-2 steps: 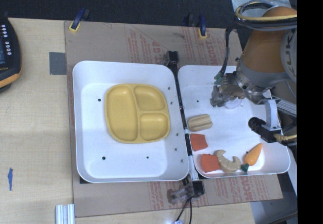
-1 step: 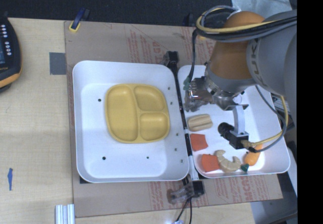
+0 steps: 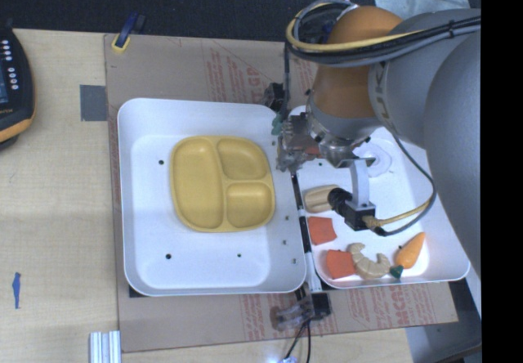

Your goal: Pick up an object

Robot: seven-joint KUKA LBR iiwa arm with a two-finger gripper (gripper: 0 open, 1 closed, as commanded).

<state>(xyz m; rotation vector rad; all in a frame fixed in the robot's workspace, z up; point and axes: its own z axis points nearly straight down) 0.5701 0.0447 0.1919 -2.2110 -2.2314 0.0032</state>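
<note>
The yellow plate [image 3: 222, 183] looks like smooth plastic with a soft, dull shine. The white bin [image 3: 149, 259] around it is smooth plastic too, and shinier. Under that bin lies brown cardboard [image 3: 204, 67], flat and dull. Left of the plate, the bench [image 3: 49, 214] looks like pale wood. Right of the plate, the orange carrot [image 3: 411, 248] looks like smooth plastic, and the arm's orange band [image 3: 359, 42] gleams.

I am observing the grey arm [image 3: 445, 83] reaching in from the right of the camera view, its thick link crossing the upper right. The orange band [image 3: 359, 30] is sitting directly above the wrist, which is pointing steeply downward. The pincer [image 3: 288, 147] is hanging low near mid-frame, just left of the wrist.
</note>
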